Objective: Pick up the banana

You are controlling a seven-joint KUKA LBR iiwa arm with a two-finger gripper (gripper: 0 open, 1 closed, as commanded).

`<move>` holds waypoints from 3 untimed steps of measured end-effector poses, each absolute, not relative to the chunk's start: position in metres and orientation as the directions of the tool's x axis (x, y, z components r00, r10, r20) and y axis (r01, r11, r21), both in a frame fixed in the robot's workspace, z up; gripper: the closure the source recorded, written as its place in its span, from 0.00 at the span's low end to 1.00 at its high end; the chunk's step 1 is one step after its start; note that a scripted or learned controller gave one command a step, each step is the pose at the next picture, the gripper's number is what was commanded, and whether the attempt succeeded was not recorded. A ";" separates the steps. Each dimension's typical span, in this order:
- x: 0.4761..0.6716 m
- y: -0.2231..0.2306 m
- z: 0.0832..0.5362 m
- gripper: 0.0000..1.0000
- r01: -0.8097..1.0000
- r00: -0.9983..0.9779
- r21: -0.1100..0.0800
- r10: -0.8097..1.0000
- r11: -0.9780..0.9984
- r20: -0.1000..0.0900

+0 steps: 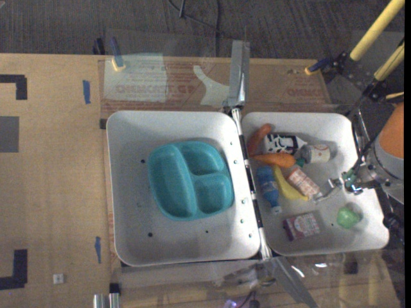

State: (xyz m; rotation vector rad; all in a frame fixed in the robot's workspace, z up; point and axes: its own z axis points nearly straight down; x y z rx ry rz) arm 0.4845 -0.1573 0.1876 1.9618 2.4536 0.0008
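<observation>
In the right bin [369, 236], the small maroon carton [302, 225] lies nearest the front rim, a green ball [347, 217] right of it. Just behind the carton the banana [287, 186] lies flat, long axis slanting from far-left to near-right, between a blue bottle [269, 186] and a pink packet [303, 181]. Right of the banana, bare floor separates it from the pincer [349, 181]; its opening I cannot tell. Farther back lie carrots [275, 160].

one fixed camera above bench [51, 172], slanted downward view, both bins [128, 236] in frame, moderate distance, arm [393, 140] entering right
</observation>
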 end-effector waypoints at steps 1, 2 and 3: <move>0.563 -0.082 0.185 0.00 0.953 -0.304 0.002 0.953 0.304 -0.001; 0.507 -0.008 0.185 0.00 0.874 -0.487 -0.001 0.874 0.487 0.002; 0.542 -0.057 0.185 0.00 0.865 -0.501 0.003 0.865 0.501 -0.002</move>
